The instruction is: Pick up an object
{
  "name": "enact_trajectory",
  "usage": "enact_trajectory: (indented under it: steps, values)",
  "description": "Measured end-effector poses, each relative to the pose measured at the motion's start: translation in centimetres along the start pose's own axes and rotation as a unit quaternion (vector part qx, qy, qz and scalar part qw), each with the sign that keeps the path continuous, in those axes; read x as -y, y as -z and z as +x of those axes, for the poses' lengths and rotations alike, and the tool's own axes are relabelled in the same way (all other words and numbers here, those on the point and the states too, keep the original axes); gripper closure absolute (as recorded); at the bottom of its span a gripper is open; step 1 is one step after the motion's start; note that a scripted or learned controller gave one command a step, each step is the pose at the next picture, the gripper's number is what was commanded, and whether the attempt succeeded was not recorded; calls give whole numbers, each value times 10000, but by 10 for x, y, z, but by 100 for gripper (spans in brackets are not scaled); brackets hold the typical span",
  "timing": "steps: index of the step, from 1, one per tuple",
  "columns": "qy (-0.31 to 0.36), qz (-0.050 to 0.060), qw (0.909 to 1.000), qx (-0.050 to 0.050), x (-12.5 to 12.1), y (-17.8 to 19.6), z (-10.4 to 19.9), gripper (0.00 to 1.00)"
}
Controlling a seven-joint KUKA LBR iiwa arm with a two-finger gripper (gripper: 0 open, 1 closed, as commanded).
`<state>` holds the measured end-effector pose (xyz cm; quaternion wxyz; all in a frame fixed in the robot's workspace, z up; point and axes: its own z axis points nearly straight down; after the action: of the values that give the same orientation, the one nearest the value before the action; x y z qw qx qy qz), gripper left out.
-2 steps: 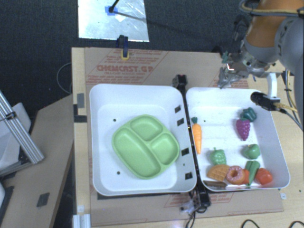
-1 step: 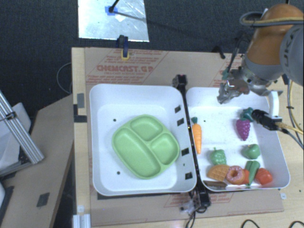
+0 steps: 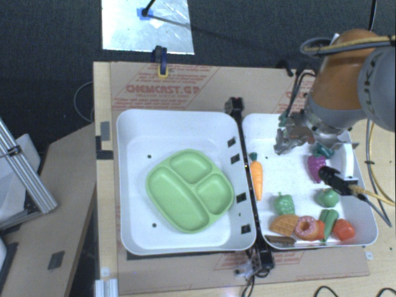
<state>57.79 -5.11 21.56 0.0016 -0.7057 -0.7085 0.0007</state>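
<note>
My gripper (image 3: 286,142) hangs over the upper part of the right bin (image 3: 267,126), above bare white floor. An orange carrot (image 3: 256,177) lies below and to its left by the divider. A purple toy (image 3: 316,166) sits just to the gripper's right, with a teal piece (image 3: 322,149) above it, partly hidden by the wrist. Along the bin's front lie a green pepper (image 3: 284,203), a green round fruit (image 3: 328,197), an orange bread piece (image 3: 284,225), a pink donut (image 3: 306,227), a green cucumber (image 3: 328,219) and a red tomato (image 3: 345,230).
The left bin (image 3: 133,166) holds a light green divided plate (image 3: 189,190). A black-clipped divider (image 3: 242,166) runs between the bins. The grey and orange arm (image 3: 346,73) covers the right bin's far right corner.
</note>
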Motion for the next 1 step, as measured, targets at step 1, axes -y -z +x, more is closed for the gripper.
enact_trajectory:
  steps: [1]
  values:
    - [2, -6, 10000, 2, 35, 1, 19, 100]
